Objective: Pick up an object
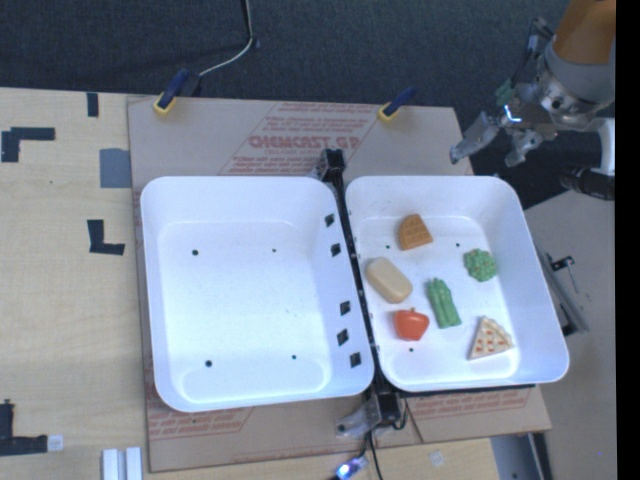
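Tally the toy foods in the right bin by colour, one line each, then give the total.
Green: 2, broccoli and asparagus
Red: 1, pepper
Tan: 1, potato
Orange-brown: 1, bread
Beige with red: 1, pizza slice
Total: 6

Six small items crowd the right bin [505,203]: bread wedge [414,232], potato [388,279], tomato [410,323], asparagus [442,303], broccoli [480,264], pizza slice [489,339]. Narrow gaps separate them. The left bin [240,288] lies open.
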`<state>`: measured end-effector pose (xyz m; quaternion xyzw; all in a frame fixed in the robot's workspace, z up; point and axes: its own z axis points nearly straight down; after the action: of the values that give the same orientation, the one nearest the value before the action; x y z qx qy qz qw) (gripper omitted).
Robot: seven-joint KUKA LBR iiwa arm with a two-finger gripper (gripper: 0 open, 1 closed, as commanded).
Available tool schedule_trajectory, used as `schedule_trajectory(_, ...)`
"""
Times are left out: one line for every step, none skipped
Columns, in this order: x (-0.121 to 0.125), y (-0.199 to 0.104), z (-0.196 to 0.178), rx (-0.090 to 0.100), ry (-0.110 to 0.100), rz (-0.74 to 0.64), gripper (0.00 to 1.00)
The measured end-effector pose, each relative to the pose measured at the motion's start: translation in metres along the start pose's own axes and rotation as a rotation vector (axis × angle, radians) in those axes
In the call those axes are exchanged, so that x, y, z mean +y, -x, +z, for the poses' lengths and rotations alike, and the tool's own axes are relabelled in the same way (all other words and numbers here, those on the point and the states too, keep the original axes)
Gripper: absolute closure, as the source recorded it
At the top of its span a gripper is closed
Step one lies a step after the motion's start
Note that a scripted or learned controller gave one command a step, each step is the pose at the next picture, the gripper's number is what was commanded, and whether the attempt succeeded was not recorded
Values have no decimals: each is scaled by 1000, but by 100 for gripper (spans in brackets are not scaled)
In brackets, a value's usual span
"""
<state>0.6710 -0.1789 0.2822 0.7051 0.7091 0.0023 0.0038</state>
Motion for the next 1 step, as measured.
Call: schedule_trajectory(-22, 8, 149, 4, -22, 6, 0)
